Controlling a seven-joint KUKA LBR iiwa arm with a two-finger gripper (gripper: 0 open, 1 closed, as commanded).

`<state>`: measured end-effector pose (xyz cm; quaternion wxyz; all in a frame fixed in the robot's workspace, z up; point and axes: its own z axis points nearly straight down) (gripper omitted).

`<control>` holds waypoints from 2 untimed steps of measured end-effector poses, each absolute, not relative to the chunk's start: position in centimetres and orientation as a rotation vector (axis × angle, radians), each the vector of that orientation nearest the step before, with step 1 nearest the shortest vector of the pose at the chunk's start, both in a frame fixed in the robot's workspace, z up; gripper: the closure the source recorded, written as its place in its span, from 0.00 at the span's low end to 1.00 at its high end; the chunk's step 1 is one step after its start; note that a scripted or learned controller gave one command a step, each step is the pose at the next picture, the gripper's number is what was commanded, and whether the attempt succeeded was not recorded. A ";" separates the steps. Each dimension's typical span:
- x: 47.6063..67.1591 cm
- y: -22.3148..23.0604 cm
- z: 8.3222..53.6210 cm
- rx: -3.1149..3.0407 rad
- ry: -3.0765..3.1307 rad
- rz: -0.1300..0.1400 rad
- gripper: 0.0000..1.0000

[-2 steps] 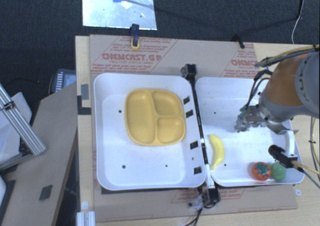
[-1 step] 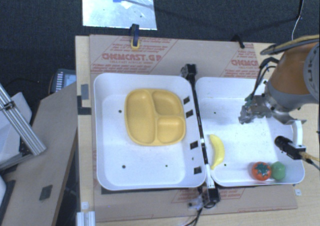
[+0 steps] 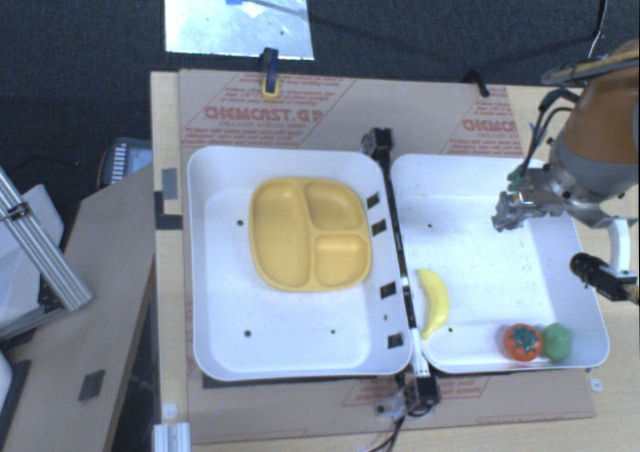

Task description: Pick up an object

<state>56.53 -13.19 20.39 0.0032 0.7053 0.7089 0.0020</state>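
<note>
A yellow banana (image 3: 434,302) lies against the left wall of the right bin (image 3: 470,180). In that bin's front right corner sit a red tomato-like toy (image 3: 522,341) and a green round toy (image 3: 557,340), side by side. My gripper (image 3: 510,211) hangs over the right bin's upper right part, well above and behind the toys. It has nothing visible in it. A yellow divided plate (image 3: 308,233) rests in the left bin (image 3: 215,270).
The two white bins stand side by side on a cardboard sheet (image 3: 330,105), with a black divider strip (image 3: 393,240) between them. A yellow and black clamp (image 3: 270,73) sits at the back. A black part of the arm (image 3: 600,275) juts over the right bin's right edge.
</note>
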 end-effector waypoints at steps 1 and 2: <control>57.5 -8.7 21.4 2.211 2.230 0.004 1.00; 59.0 -2.5 21.3 2.209 2.233 0.005 1.00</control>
